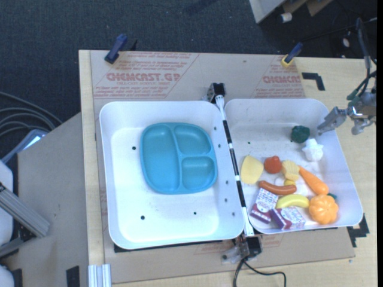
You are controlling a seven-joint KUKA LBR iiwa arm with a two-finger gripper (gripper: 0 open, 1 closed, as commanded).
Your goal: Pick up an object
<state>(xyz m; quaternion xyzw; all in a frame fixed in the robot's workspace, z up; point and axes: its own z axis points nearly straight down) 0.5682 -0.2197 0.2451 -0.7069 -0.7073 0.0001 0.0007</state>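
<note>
The right bin (281, 109) holds several toy foods. A dark green piece (300, 134) and a white piece (312, 150) lie near its far right wall. Further forward are a yellow wedge (252, 169), a red tomato (273, 164), a carrot (313, 181), a sausage (277, 188), a banana (292, 201), an orange pumpkin (324, 208) and a purple-and-white packet (272, 213). My gripper (346, 123) hangs over the bin's far right rim, right of the green piece. It is open, with nothing between its fingers.
The left bin (119, 214) carries a blue divided plate (178, 158). A ridge with black clips (216, 91) joins the two bins. Blue and yellow clamps (115, 48) hold the cardboard sheet at the back.
</note>
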